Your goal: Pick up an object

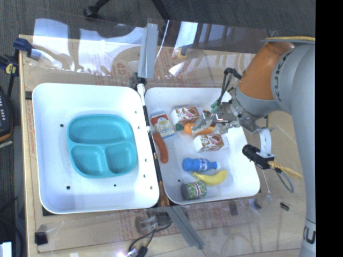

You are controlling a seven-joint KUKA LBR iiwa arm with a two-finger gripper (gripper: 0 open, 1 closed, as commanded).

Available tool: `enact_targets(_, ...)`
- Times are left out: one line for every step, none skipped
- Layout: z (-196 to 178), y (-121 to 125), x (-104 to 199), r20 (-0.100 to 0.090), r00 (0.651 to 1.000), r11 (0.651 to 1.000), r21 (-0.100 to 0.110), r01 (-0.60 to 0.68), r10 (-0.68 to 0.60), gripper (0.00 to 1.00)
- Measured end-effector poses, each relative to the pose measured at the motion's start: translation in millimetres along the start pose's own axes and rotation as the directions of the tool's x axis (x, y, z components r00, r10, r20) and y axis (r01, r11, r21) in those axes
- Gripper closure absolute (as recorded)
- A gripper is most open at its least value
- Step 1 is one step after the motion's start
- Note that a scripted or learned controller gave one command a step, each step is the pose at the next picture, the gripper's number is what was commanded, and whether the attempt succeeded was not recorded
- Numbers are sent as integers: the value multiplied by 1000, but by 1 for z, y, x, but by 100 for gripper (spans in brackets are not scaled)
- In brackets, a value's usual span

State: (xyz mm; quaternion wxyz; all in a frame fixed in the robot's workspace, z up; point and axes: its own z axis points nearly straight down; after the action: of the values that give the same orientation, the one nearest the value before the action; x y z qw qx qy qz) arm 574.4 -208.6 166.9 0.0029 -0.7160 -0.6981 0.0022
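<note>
**The arm reaches down into the right bin**

The big grey arm (292,84) with its orange band comes in over the right edge of the bench. It bends down into the right bin (244,183).

The left bin (45,143) sits beside it, and the two bins touch along their middle edges. A blue tray (102,144) with three parts lies in the middle of the left bin.

The right bin holds all the small things. Near its far edge lies a snack box (185,114), and a second snack box (210,142) lies closer to the middle. A little packet (163,126) sits by the left edge, with a red sausage (161,148) just under it along that edge. Near the front edge are a blue bottle (199,165), a yellow banana (210,178) touching it, and a small green can (193,190) in the front corner.

The gripper (210,121) is low between the two snack boxes, right by a small orange thing (188,127). The view is too busy there to tell if its hand is wide or narrow, or if it holds anything.

I think the arm is at the grab step. Next it needs to close on one thing firmly and lift straight up, without pushing the boxes beside it.
</note>
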Motion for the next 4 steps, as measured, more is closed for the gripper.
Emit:
enact_targets(46,71,2,11,998,997,-41,64,-64,0)
enact_targets(74,34,1,1,986,986,-6,167,-167,0)
enact_targets(64,35,1,1,985,985,-5,170,-170,100)
enact_targets(64,35,1,1,985,985,-5,170,-170,0)
